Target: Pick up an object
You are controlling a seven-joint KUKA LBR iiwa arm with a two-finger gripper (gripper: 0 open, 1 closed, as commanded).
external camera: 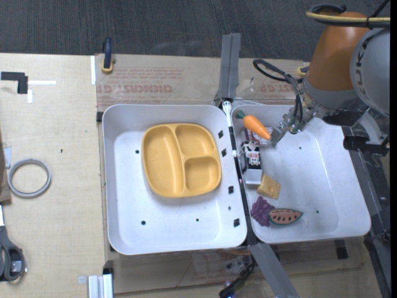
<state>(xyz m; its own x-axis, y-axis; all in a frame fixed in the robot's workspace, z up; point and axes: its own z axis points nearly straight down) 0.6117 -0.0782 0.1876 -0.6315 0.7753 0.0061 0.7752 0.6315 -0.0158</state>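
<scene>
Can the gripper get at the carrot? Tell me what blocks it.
Probably yes. The gripper is low in the right bin, just right of the carrot, which lies uncovered near the divider wall; the milk carton sits below it, apart.

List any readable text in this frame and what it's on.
"KUKA", partly cut off, on the grey arm housing.
Red print on the cardboard sheet behind the bins: upside down and too faint to read.
Milk carton in the right bin: markings too small to read.
</scene>
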